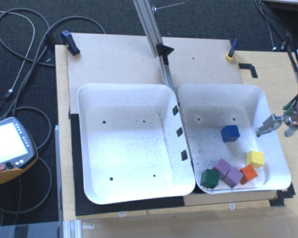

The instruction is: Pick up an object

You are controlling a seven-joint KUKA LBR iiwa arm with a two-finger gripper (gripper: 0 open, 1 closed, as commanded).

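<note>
Dark carpet surrounds the desk. Above the right bin's right wall, the tool, state unclear, approaches; next, descend on the blue cube.

Gripper enters at 3 o'clock, low, grey metal fingers pointing toward 9 o'clock. Nothing between them. Wrist mostly cut off at frame edge. Whether fingers are spread or closed unclear.

robotics lab: teach pendant, cables, bench.
</note>
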